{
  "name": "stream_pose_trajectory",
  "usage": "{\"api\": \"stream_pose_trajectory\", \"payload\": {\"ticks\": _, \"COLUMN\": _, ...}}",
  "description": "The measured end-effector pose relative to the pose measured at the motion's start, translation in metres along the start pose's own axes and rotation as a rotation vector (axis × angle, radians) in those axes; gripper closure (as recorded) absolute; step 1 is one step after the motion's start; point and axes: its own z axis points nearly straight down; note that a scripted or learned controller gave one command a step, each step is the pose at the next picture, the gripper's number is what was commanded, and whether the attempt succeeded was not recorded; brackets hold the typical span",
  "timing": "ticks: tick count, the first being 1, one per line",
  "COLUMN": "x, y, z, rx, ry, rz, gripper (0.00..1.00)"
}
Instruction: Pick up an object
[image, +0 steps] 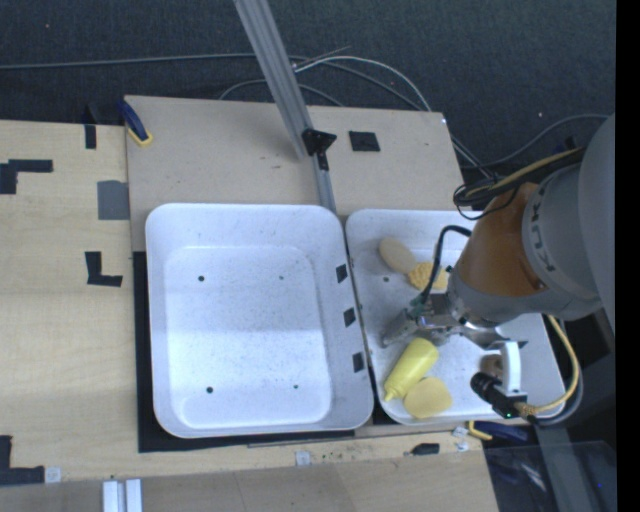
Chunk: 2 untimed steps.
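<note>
The arm reaches in from the right and its gripper (412, 325) is low inside the right bin (365, 300), near the middle of it. The metal fingers point toward the left side of this bin, but they are small and dark against the white floor, so I cannot tell how far the jaws are apart, or if anything is between them. Just below the gripper lies a yellow bottle (409, 367), tilted, with its narrow end toward the lower left. Beside it, close to the front wall, there is a pale yellow rounded object (429, 399). Above the gripper I see a beige oblong object (397, 255), and next to it a small yellow piece (428, 275), partly hidden by the arm. The left bin (160, 300) stands beside, touching the right one.
</note>
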Motion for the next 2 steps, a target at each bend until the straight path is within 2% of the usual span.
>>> {"api": "stream_pose_trajectory", "payload": {"ticks": 1, "x": -0.001, "y": 0.000, "z": -0.011, "rx": -0.002, "ry": -0.001, "rz": 0.002, "gripper": 1.00}}
{"api": "stream_pose_trajectory", "payload": {"ticks": 2, "x": -0.012, "y": 0.067, "z": -0.018, "rx": 0.000, "ry": 0.000, "rz": 0.001, "gripper": 1.00}}
